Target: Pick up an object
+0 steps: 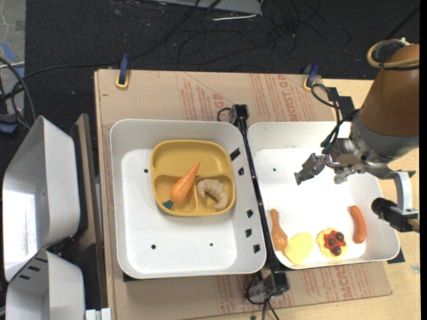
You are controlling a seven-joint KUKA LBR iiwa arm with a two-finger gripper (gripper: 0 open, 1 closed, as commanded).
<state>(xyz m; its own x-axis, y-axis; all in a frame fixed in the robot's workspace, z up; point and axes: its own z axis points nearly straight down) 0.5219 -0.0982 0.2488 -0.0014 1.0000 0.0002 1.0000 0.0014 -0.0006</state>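
Camera view: gripper [308, 172] hangs over the right bin [287, 142]; I cannot tell its jaw state, and nothing shows between them. Along that bin's near edge lie a drumstick [277, 230], yellow disc [300, 247], tart [331, 242] and sausage [359, 224]. Left bin's plate [163, 162] holds carrot [185, 182] and shrimp [215, 193].

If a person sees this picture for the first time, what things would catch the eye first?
Probably the yellow divided plate in the left bin, holding a toy carrot and a toy shrimp. Next, the grey and orange arm reaching from the right, its tool above the right bin, where small toy foods lie along the near edge.
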